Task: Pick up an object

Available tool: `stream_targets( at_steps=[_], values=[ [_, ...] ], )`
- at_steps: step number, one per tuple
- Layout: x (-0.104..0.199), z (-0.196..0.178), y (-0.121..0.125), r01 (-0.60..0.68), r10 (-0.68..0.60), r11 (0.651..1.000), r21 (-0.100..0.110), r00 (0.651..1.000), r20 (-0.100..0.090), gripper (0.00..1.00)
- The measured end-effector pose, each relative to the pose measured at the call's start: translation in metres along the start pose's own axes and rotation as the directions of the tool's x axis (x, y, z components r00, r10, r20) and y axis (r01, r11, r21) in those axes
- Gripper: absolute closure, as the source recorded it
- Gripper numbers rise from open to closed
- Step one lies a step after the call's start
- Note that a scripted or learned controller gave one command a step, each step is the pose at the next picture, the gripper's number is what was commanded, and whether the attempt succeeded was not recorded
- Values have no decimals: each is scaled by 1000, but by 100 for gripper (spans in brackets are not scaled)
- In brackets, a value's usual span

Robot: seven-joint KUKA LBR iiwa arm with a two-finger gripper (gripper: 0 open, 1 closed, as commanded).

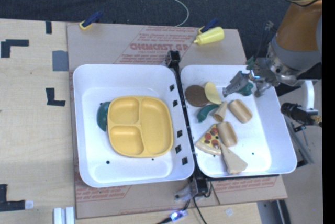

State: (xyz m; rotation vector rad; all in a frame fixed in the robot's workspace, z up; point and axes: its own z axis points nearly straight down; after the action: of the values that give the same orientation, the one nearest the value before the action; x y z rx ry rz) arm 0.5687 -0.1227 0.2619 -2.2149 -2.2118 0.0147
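In the camera view the arm reaches in from the right and its gripper [242, 83] hangs over the upper part of the right bin [272, 129], with its two dark fingers spread apart and nothing between them, so the claw is released and holds no object. Just below and beside it lies a tan bread roll [240, 111], and to its left a pale yellow piece [212, 92] rests against a brown disc [196, 95]; a green curved piece [207, 111], a pizza slice [210, 140], a second roll [226, 133] and a tan wedge [233, 160] lie lower in the same bin. The left bin [86, 129] bears a yellow divided plate [140, 126] with a dark green thing [103, 115] tucked at its left edge. I judge this the approach step: nothing is grasped yet. The next move calls for choosing one piece, likely the nearby roll, lining the fingers across it, descending and closing.
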Motion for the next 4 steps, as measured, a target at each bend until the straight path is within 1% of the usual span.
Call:
stream_targets(
  at_steps=[1, 2, 3, 4],
  values=[
    [0, -7, 2, 3, -3, 1000, -13, 1000, 2, 0],
    [4, 38, -3, 3, -3, 1000, -9, 1000, 1, 0],
    [3, 84, 3, 3, -3, 1000, -9, 1000, 2, 0],
    [12, 143, -1, 3, -3, 1000, -8, 1000, 1, 0]
  ],
)
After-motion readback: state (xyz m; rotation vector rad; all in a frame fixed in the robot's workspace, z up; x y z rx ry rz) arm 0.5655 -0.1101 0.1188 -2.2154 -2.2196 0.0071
